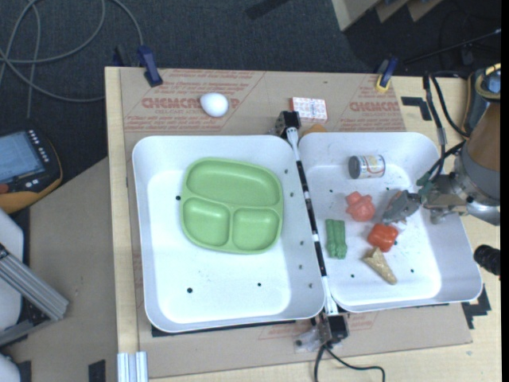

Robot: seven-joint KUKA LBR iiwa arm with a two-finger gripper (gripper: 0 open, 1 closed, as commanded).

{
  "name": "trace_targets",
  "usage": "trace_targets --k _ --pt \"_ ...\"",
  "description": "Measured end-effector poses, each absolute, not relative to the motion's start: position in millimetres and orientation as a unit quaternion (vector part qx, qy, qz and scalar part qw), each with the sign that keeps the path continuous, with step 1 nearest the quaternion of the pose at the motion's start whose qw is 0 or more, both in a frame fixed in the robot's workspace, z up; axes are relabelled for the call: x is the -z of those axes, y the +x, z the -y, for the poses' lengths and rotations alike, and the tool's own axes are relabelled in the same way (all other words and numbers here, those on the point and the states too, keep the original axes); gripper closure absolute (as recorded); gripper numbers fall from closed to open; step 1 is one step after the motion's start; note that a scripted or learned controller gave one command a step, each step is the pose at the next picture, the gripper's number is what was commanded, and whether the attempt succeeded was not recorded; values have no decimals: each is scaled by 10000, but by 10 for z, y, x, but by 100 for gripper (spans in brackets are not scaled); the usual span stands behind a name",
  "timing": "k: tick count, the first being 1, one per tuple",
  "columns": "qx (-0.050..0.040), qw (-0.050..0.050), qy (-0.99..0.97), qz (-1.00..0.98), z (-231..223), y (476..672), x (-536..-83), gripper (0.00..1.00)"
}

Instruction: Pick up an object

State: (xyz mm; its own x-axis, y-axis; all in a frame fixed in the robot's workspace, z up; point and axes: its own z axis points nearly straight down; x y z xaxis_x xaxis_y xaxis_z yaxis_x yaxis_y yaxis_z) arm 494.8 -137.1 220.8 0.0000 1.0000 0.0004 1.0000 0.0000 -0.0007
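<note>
The grey two-finger gripper (395, 206) reaches in from the right over the right-hand shallow white bin (445, 281). Its dark fingers (391, 209) point left and down, just above a small red blocky object (382, 235); whether they are spread or closed cannot be told, and nothing shows between them. Near it in the same bin lie a salmon-pink lumpy object (360, 206), a green ridged block (336, 238) by the bin's left wall, a tan wedge-shaped piece (381, 267) and a small silver can (366, 165) on its side. The left-hand white bin (159, 277) holds a light green three-compartment plate (232, 205). On the cardboard-covered desk (238, 94) behind the bins rest a white egg-shaped object (213, 103) and a small patterned box (309, 108).
</note>
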Motion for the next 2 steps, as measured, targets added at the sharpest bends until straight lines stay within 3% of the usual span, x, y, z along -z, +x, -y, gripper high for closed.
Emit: trace_targets --k 1,2 --pt "62 -99 -7061 7080 1049 5103 -1043 0" --pt "3 -3 -7067 7075 1046 5823 -896 0"
